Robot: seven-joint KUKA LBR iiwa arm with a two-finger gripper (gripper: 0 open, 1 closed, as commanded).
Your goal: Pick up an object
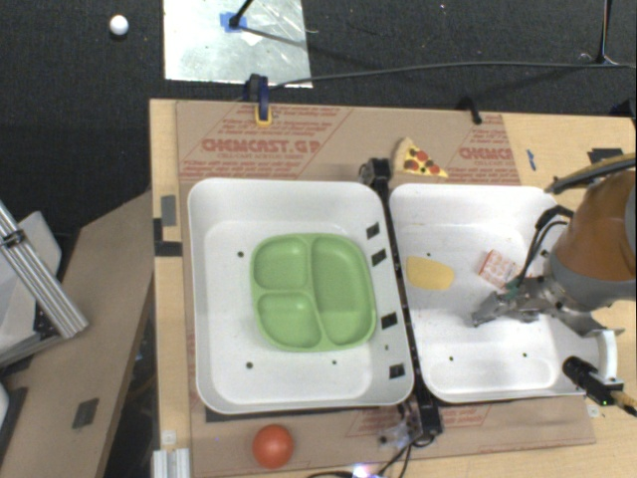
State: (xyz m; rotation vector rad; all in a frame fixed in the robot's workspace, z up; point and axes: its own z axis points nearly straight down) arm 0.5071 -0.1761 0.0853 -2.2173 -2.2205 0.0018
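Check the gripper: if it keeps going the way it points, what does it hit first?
The gripper points left and low over the right bin. Probably bare bin floor first; the yellow flat piece lies above that line, though depth is unclear.

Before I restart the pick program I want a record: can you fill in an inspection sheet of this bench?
Surface: two shallow white bins, left and right, on cardboard-covered bench.
Job's things: pale yellow flat oval and small red-and-white packet in right bin.
Clutter: green divided plastic plate in left bin; toy pizza slice and orange ball outside bins.
Gripper: two-finger gripper low in right bin, nothing between fingers.
Cables: black cable behind bench.
Surroundings: foil sheet, white ball.
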